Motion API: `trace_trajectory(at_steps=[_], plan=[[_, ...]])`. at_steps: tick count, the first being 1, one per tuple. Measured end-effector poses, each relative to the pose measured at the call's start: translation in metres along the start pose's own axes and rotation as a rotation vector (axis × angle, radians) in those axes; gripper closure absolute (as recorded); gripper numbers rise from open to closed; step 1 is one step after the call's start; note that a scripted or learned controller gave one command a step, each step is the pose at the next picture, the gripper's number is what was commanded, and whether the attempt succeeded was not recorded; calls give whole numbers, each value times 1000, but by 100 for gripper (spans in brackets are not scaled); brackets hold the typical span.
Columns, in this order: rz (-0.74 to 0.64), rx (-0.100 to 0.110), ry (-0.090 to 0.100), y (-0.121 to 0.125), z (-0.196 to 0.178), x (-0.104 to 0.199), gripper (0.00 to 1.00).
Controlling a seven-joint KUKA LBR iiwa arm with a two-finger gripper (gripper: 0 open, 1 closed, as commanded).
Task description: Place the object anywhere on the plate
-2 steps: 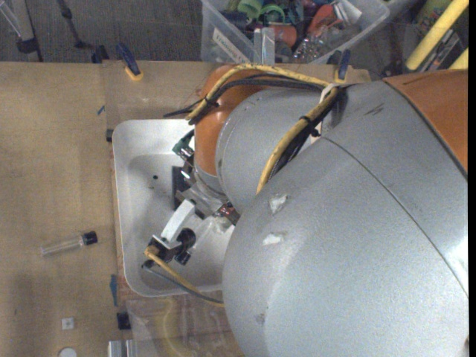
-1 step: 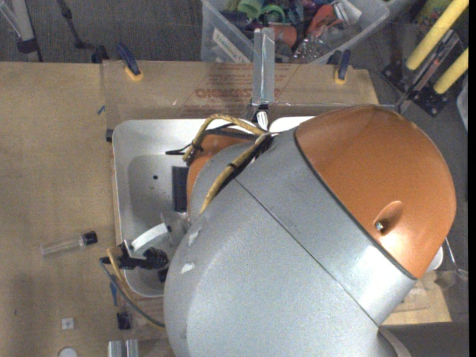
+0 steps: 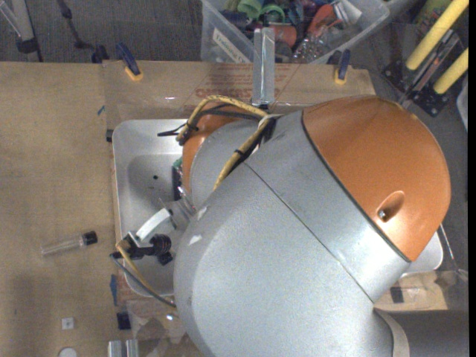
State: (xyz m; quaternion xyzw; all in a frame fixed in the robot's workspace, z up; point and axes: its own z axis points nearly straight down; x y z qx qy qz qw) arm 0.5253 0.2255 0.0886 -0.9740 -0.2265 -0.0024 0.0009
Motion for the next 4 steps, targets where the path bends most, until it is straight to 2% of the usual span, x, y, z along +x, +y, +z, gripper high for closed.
trace_trajectory(at_steps=[1, 2, 3, 4], plan=[[-536, 0, -3, -16, -34, -38, 100], [-975, 3, -7, -20, -163, -41, 100], [-976, 3, -8, -20, -163, -41, 0], [-1467, 7, -7, -9, -43, -23, 0]])
